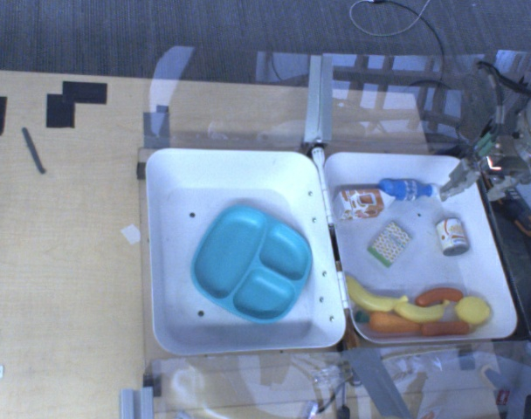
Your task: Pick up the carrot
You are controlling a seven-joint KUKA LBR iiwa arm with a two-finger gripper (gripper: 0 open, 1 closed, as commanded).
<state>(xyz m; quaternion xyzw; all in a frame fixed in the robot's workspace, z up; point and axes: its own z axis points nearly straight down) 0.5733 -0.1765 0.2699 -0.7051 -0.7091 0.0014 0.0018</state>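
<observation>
A blue divided plate (251,261) sits in the left bin (174,234); the carrot (395,323) lies along the right bin's (493,234) near edge beside a banana (379,300), the end effector (458,182) hovering above a water bottle (407,188).

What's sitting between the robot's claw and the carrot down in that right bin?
In the camera view, a small can lies between the gripper and the carrot, with a sausage nearer the carrot.

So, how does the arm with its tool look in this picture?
The arm at the upper right is grey metal, with a bit of orange at the picture's edge. Thin dark cables loop around it. The tool is slim and pale grey, tapering toward the bin. Small red and green spots show near its base.
</observation>
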